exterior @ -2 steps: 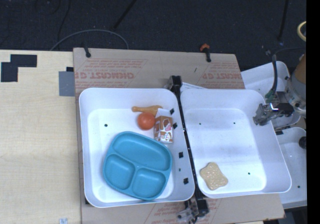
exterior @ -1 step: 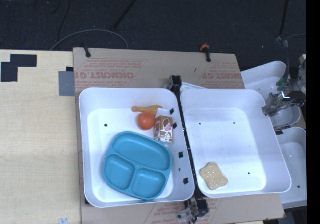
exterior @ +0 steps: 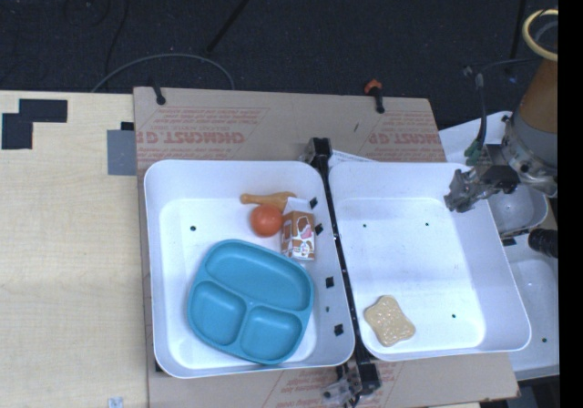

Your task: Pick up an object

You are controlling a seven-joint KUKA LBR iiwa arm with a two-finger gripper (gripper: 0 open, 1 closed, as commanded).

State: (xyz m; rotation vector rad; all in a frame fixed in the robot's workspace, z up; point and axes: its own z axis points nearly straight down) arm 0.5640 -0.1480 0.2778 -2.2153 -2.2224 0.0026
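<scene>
The left bin [exterior: 168,215] holds a blue divided plate [exterior: 250,300], a red-orange ball [exterior: 267,220], an orange stick-like piece [exterior: 266,198] behind it, and a small brown-and-white carton [exterior: 299,236] leaning by the divider. In the right bin [exterior: 492,306], a tan waffle-textured cracker [exterior: 390,321] lies near the front left corner. My gripper [exterior: 463,189] hovers at the right bin's far right rim, well away from every object, with nothing visible between its fingers.
A black divider clamp [exterior: 330,242] runs between the two bins. Cardboard [exterior: 273,128] lies under and behind the bins. The arm's grey body and orange band [exterior: 547,96] stand at the right edge. Cables cross the dark floor behind.
</scene>
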